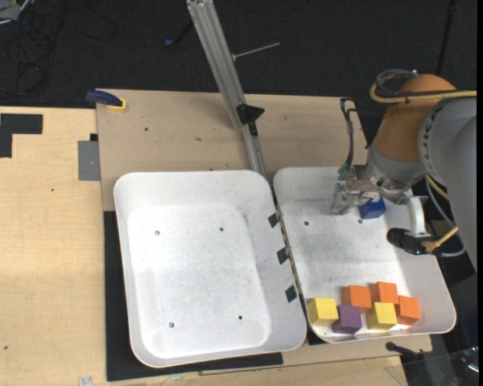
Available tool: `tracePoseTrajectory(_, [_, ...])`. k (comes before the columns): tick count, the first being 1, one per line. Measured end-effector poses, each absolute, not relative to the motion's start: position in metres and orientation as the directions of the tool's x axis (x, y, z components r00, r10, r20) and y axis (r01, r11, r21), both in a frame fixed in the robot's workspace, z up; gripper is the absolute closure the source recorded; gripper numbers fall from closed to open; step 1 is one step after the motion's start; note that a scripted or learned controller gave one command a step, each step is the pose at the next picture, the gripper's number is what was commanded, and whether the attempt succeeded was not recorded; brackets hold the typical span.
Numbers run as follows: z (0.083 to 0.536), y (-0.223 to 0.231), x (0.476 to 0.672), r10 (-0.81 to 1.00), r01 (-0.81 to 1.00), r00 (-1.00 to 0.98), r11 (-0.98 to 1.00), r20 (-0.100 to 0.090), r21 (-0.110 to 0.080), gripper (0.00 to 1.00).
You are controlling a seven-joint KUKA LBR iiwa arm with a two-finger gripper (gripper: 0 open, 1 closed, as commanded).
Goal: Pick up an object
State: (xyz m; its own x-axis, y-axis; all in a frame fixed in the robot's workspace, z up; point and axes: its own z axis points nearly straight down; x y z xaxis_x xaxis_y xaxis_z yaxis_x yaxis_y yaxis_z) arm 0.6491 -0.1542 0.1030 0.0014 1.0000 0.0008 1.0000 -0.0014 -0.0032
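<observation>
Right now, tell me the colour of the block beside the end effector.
Blue block, camera view.

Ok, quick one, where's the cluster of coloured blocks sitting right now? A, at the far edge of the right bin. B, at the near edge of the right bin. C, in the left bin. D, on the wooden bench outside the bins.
B: the orange, yellow and purple coloured blocks are bunched along the near rim of the right bin, away from the gripper at the bin's far side.
</observation>
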Motion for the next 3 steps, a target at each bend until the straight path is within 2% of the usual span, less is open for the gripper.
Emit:
tracePoseTrajectory(1, [0.154,-0.162,0.645,1.000,1.000,0.001,-0.001,-0.001,0.003,1.00])
tracePoseTrajectory(3, [0.237,-0.162,0.641,1.000,1.000,0.000,0.000,-0.001,0.003,1.00])
